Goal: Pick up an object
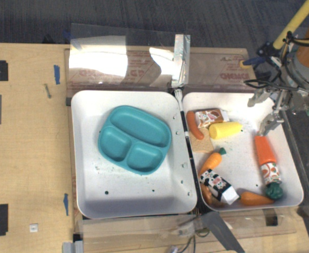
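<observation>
Camera view, fixed above and slanted: two white bins side by side. Left bin (86, 194) bearing just a teal divided plate (135, 139), likely kept apart as a drop-off. Right bin (296, 191) crowded with every candidate: yellow block (225, 129) touching a brown packet (207, 117), a sausage (193, 126) along the left wall, an upper carrot (211, 162), a black-and-white carton (219, 186), a lower carrot (257, 197), an orange bottle (266, 159) lying lengthwise near the right wall. Gripper (272, 117) hanging over the bin's upper right corner, just above the bottle's top end, nothing between the fingers; open or closed, cannot tell. Probably lining up on the bottle, being nearest and free of neighbours.
</observation>
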`<state>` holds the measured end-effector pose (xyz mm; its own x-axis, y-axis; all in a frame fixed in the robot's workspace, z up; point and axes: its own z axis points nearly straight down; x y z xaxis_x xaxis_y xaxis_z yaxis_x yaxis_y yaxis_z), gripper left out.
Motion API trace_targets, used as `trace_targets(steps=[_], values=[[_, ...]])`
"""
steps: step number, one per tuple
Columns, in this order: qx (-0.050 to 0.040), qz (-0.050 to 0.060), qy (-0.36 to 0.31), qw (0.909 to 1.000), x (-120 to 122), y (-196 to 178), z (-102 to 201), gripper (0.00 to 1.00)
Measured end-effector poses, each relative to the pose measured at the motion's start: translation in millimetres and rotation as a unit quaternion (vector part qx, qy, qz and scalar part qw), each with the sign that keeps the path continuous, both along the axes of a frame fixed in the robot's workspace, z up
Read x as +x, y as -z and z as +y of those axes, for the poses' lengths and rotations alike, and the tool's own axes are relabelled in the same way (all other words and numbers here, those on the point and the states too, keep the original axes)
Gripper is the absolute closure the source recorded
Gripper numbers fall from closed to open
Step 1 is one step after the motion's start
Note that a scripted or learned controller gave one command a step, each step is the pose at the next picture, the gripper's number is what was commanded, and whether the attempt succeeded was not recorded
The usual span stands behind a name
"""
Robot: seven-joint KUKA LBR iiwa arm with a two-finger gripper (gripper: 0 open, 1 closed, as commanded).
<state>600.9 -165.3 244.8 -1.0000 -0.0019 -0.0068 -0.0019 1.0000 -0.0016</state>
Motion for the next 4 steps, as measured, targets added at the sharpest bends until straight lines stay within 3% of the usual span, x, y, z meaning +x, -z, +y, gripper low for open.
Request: trace_targets(steps=[1, 2, 3, 4], values=[[-0.0003, -0.001, -0.019, 0.9998, -61, 149, -3, 0.00], [0.0018, -0.003, 0.036, 0.9994, -43, 155, 76, 0.00], [0.0001, -0.009, 0.036, 0.9993, -40, 143, 75, 1.00], [0.0027, -0.002, 0.195, 0.9808, -18, 57, 133, 1.00]])
